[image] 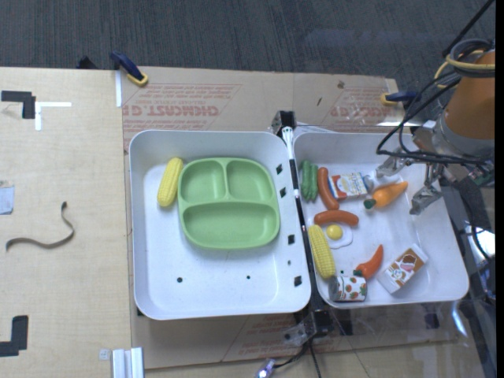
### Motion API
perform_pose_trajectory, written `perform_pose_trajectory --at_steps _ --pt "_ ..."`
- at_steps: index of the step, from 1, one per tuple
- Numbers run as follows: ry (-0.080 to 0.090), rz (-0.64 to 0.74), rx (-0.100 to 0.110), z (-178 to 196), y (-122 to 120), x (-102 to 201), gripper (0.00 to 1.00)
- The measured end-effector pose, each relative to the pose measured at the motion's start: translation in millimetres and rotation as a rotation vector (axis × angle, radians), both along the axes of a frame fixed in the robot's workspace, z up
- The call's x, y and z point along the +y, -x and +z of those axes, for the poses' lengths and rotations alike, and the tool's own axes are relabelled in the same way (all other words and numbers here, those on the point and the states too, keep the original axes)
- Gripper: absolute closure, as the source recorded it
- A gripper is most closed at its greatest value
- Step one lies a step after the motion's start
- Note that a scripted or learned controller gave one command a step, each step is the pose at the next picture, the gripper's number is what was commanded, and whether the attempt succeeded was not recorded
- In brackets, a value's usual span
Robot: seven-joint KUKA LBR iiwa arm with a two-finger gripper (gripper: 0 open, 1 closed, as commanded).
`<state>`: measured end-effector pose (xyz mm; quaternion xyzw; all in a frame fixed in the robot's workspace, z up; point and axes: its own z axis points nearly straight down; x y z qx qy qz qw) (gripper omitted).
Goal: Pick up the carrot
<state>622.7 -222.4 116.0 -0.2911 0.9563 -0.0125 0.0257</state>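
Observation:
The carrot (386, 195), orange with a green stem end at its lower left, lies slantwise in the upper part of the right bin (441, 294). My gripper (407, 181) hangs over the carrot's pointed end. It is open, with one finger (391, 164) above the carrot and the other (422, 199) to its lower right. The fingers stand wide apart and do not press on the carrot. The arm, with its orange band (472, 93), comes in from the upper right.
The right bin also holds a ketchup packet (350, 185), green pepper (309, 179), sausages (337, 218), fried egg (337, 233), corn cob (321, 252), red chili (370, 260) and juice carton (403, 270). In the left bin lie a green divided plate (229, 201) and a second corn cob (169, 182).

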Motion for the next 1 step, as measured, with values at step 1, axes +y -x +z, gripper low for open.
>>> perform_pose_trajectory --at_steps 1 --pt "0.004 0.028 0.0 -0.7 21.5 -0.3 0.0"
